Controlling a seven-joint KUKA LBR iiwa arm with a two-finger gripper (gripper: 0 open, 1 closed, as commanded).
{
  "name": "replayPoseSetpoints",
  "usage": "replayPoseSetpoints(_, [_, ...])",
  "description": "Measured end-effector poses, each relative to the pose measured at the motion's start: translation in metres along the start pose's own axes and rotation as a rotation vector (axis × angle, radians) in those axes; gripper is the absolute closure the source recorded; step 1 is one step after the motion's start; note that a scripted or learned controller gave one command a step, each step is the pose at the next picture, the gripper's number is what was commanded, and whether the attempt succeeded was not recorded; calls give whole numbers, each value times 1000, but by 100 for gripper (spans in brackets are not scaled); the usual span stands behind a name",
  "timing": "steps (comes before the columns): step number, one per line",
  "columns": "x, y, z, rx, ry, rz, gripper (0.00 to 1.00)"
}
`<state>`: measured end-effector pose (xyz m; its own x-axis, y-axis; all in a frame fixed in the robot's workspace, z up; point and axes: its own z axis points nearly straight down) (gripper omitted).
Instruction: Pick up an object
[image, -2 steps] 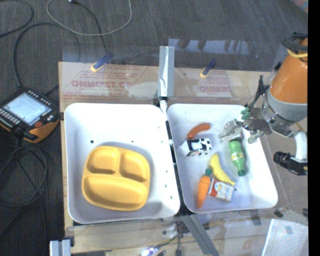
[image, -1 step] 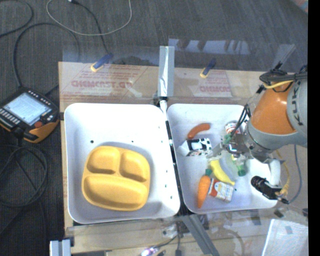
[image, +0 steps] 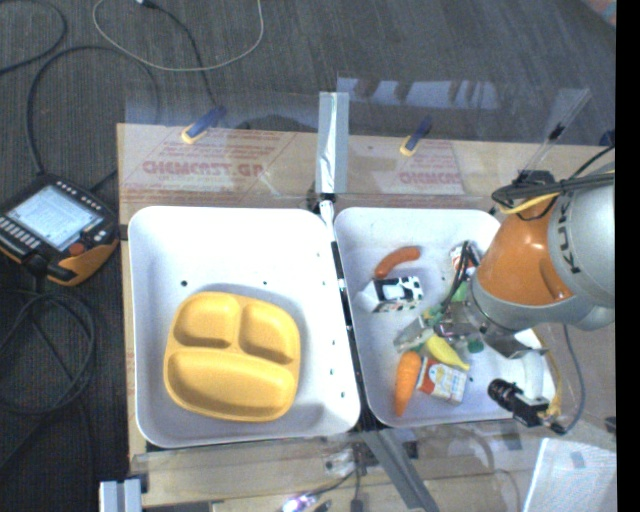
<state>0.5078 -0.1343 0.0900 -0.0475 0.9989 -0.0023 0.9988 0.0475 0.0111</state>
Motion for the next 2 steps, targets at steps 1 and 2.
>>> replayPoseSetpoints(1, [0,2,-10,-5,0,-1,100])
replayPoseSetpoints(2, [82,2,-146,12,1,75,100])
